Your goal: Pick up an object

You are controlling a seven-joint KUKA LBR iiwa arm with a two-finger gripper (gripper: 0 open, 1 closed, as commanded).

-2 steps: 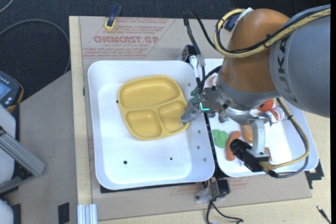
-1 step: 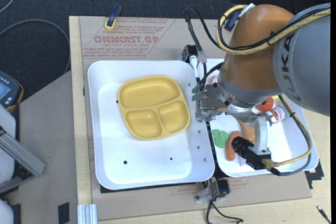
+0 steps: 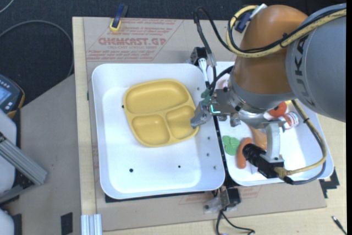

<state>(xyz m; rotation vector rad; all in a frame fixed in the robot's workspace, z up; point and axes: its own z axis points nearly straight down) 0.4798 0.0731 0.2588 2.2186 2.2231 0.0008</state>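
Camera view: the end effector (image 3: 199, 117) sits right at the right-hand rim of the yellow divided tray (image 3: 157, 113) in the left bin (image 3: 110, 140), with the arm's bulk over the right bin (image 3: 237, 174).
End effector state: can't tell if it's spread or closed from this angle.
Likely target: the tray, lying flat around mid-bin.
Right bin: a green piece (image 3: 231, 145) and an orange piece (image 3: 242, 158) near its left wall.
Risk: my guess is a thin rim grab on a wide, shallow tray slips or tips on lift, because the weight hangs off to one side.
Other risk: pressing down may just shove the tray sideways.
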